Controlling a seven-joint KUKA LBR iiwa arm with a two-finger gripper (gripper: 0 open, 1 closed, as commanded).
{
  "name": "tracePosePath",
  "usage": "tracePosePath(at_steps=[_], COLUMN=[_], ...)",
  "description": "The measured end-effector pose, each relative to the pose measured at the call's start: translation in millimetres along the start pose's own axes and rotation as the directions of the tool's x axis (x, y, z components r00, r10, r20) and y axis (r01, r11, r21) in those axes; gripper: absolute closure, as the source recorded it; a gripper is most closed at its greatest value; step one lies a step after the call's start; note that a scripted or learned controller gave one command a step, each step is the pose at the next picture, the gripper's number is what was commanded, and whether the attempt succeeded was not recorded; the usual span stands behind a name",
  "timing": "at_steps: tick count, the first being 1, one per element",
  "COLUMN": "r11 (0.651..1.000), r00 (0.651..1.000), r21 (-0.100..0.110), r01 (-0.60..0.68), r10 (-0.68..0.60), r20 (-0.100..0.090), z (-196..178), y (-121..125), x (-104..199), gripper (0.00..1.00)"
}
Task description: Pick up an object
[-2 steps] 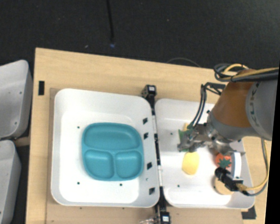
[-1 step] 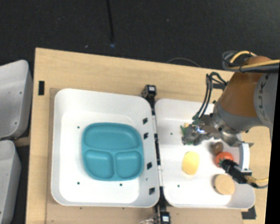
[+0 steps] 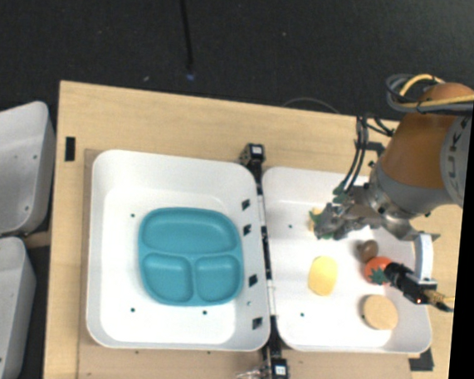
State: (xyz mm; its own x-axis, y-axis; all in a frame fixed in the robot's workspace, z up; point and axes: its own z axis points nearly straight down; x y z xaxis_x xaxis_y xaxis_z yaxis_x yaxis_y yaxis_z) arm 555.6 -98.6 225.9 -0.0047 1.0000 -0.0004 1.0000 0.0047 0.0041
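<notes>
Hovering low in the right bin (image 3: 423, 340), the gripper (image 3: 330, 223), whose state I cannot tell, may miss the yellow object (image 3: 322, 276) just beside it through misalignment

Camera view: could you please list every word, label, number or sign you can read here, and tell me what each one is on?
None can be read.
The blue divided plate in the left bin is plain.
The yellow piece, the round tan piece and the right bin carry no print.
The small black clips between the bins are too small to show any marking.
</notes>
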Motion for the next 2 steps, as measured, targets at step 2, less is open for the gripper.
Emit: tracePosePath(at_steps=[2], r11=[1.0], r00=[1.0], r21=[0.002], r01=[0.001], r10=[-0.001], r20=[0.001], z=[11], y=[36], x=[98], gripper=[1.0])
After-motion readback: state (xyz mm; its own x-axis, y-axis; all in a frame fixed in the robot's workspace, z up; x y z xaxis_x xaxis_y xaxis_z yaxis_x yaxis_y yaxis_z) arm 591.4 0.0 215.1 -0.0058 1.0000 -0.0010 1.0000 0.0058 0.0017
